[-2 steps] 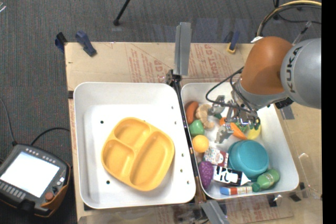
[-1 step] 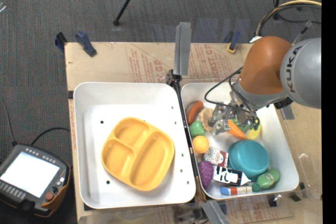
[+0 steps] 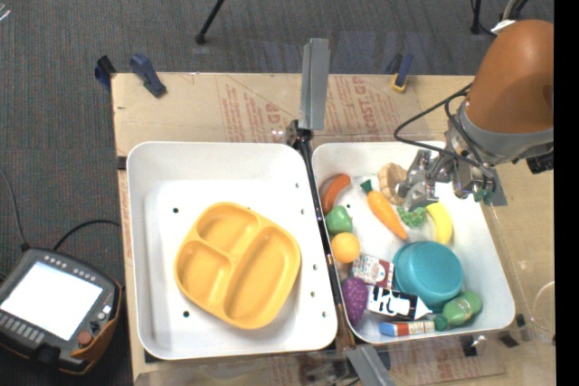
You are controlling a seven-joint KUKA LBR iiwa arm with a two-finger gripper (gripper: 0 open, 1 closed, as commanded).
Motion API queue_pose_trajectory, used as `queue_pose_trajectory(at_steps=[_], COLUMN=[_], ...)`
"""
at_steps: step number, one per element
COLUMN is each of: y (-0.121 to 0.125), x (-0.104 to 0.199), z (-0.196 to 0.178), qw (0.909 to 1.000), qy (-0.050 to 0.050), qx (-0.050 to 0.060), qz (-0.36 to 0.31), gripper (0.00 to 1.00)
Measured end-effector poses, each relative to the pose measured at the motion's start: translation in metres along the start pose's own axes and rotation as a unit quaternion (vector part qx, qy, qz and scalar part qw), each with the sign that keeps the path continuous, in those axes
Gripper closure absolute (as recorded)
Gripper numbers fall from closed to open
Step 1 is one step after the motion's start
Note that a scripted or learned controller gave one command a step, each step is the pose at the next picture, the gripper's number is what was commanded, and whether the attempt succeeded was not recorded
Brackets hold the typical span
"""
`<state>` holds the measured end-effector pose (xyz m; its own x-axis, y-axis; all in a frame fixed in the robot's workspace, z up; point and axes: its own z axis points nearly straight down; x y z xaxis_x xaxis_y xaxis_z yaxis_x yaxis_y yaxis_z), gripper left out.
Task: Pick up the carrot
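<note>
The carrot (image 3: 385, 211) is orange with a green top and lies slantwise in the upper middle of the right bin (image 3: 502, 271). My gripper (image 3: 415, 192) hangs just to the right of it, above a green leafy toy (image 3: 413, 215) and next to a beige piece (image 3: 393, 178). The metal fingers point down into the bin, and nothing shows between them.
The right bin also holds a teal bowl (image 3: 428, 273), a banana (image 3: 441, 221), an orange ball (image 3: 345, 247), a red sausage (image 3: 334, 189), a green pepper (image 3: 339, 220), purple grapes (image 3: 354, 296) and small cartons. A yellow divided plate (image 3: 238, 263) lies in the left bin.
</note>
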<state>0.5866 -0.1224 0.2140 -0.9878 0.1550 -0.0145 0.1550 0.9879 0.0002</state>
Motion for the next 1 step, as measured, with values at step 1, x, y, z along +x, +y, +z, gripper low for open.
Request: queue_pose_trajectory(at_steps=[1], y=[0.0374], x=[0.0294], z=[0.1158], qw=[1.0000], qy=[0.006], qx=[0.000], qz=[-0.007], gripper=[1.00])
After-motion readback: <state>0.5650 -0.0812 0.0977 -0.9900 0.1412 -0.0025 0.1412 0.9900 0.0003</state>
